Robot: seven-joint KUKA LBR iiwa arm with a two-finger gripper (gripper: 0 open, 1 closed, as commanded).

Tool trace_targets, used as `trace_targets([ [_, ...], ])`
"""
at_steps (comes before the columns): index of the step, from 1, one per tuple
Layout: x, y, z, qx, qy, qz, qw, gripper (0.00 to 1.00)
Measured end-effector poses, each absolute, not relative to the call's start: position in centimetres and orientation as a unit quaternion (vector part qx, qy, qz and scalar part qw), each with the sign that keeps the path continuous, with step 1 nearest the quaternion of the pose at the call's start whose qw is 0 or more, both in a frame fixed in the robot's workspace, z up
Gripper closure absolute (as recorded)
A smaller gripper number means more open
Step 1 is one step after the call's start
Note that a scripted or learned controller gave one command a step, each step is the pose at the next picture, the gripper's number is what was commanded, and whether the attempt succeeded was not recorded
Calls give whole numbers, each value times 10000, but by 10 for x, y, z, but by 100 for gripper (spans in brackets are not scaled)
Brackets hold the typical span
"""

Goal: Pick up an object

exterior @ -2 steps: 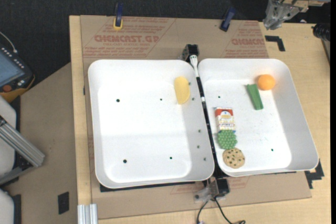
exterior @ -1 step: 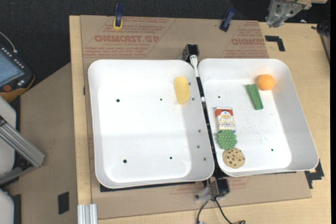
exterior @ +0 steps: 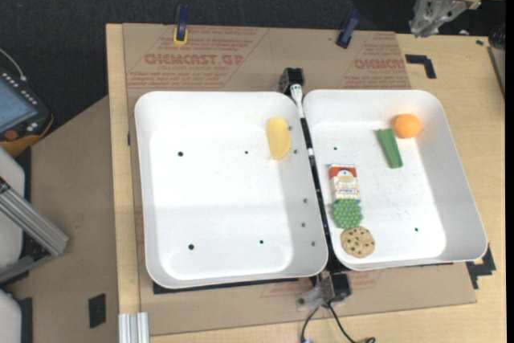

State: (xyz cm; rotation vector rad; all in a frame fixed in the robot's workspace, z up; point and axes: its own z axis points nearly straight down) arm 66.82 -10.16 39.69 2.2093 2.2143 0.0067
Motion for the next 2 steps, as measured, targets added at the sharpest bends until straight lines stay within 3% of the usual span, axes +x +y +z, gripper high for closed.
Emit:
trace_targets([
  [2, 669, -101, 419, 7058, 7083, 36, 113, 100],
])
